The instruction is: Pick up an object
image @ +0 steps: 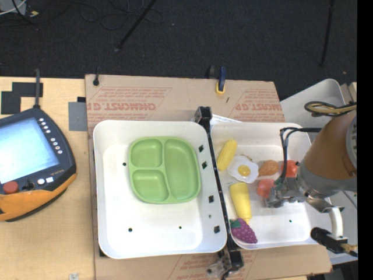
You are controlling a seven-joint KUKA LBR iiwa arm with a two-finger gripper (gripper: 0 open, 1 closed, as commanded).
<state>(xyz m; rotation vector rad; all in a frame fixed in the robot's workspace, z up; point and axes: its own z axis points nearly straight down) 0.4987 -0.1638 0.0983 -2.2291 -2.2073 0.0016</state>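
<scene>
The right bin (280, 229) holds several toy foods: a yellow corn cob (226, 154), a fried egg (243, 170), a brown bun-like piece (268, 167), a red piece (265, 187), a yellow block (240, 200) and purple grapes (244, 231). An orange-red piece (290, 168) lies by the arm. My gripper (277, 198) is down in this bin, just right of the red piece and below the bun. The wrist hides its fingers. The grey arm (329, 156) comes in from the right.
The left bin (116, 226) carries a green divided plate (164, 170). A teach pendant (32, 156) lies on the bench at far left. A black divider (213, 179) runs between the bins. Cables loop near the arm at right.
</scene>
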